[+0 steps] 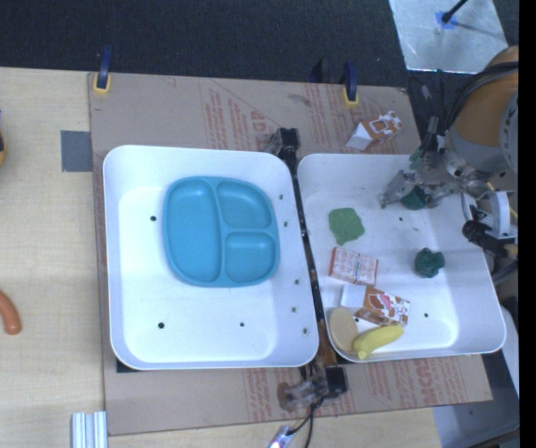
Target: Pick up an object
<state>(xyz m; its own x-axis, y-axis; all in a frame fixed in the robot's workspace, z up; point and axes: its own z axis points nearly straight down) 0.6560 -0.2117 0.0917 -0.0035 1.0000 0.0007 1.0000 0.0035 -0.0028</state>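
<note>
No words or numbers could be read. The brown cardboard sheet (249,110) under the bins had faint red print, and the small red-and-white packet (353,266) had marks, all too blurry.

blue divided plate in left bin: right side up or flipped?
Right side up. The blue plate lies flat in the left bin, its three compartments showing as hollows with raised dividers facing the camera.
</note>
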